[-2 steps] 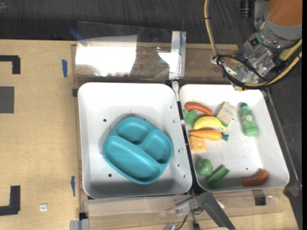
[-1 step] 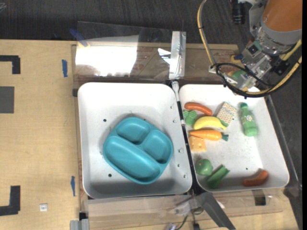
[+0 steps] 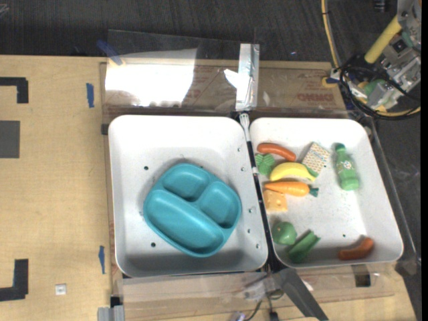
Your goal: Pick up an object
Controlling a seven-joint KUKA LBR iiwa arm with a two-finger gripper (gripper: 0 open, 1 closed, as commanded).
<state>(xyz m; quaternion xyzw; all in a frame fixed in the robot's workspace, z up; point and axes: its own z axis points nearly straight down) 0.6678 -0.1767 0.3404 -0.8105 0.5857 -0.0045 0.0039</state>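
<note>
Looking down on the bench, two shallow white bins sit side by side: the left bin (image 3: 127, 179) carries a teal divided plate (image 3: 192, 208) lying near its centre, tilted toward four o'clock, while the right bin (image 3: 381, 206) holds a scatter of toy food. At its ten o'clock corner an orange-red sausage (image 3: 276, 151) lies above a yellow banana (image 3: 292, 172), and a carrot (image 3: 289, 188) rests just below the banana, touching it. A small beige cracker-like block (image 3: 315, 157) stands just beside the banana at its two o'clock, and a green bottle (image 3: 346, 168) lies upright in the frame near the bin's two o'clock side. Toward six o'clock sit a round green piece (image 3: 283, 232) and a dark green cucumber (image 3: 303, 245), almost touching, with a second reddish sausage (image 3: 356, 249) well apart at five o'clock. At the frame's one o'clock corner the gripper (image 3: 401, 45) hangs outside the bins among yellow and black cables (image 3: 354, 89); whether its pincer is apart or together cannot be told.
</note>
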